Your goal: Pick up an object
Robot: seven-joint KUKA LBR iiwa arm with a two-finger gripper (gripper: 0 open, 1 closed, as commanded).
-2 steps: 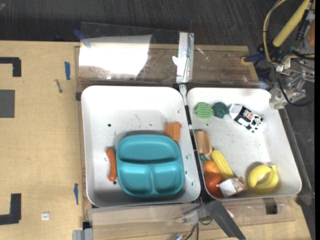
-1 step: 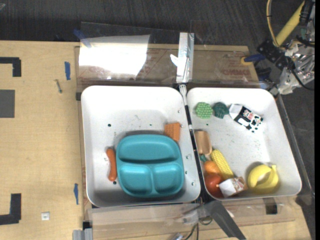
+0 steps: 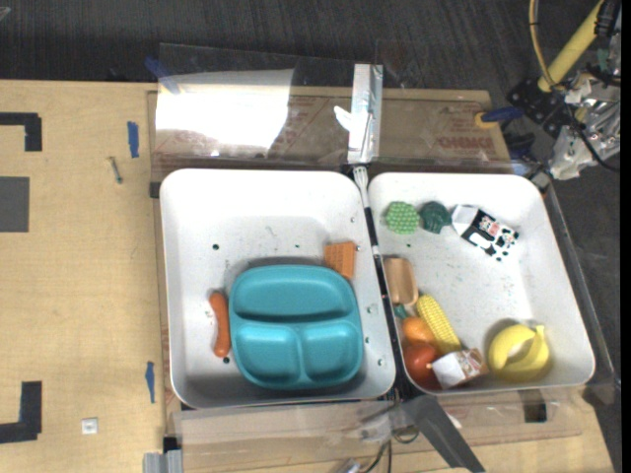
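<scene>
The wooden table (image 3: 69, 294) carries two shallow white bins side by side, the left bin (image 3: 187, 215) and the right bin (image 3: 537, 264), their inner walls touching along the middle. Most of the left bin's floor is taken by a teal divided tray (image 3: 294, 328), lying flat with one long compartment at the far side and two smaller ones nearer the camera. An orange carrot-like piece (image 3: 221, 323) lies just beside the tray's left edge, and an orange ridged block (image 3: 341, 257) sits at the tray's far right corner, close to the dividing wall. In the right bin, a yellow banana-like toy (image 3: 518, 350) rests in the near right corner. A corn cob (image 3: 438, 321) lies at a slant near the left wall, with a tan bread-like piece (image 3: 399, 279) just beyond it and a red tomato-like piece (image 3: 419, 361) at its near end, beside a small white and red carton (image 3: 458, 367). Toward the far wall sit a light green round piece (image 3: 401, 217), a darker green one (image 3: 435, 216) touching it, and a white box with black marks (image 3: 486, 233). The pincer (image 3: 589, 131) hangs off the far right corner, outside both bins and well apart from every object; I cannot tell how far it is open, and nothing shows in its grip.
</scene>
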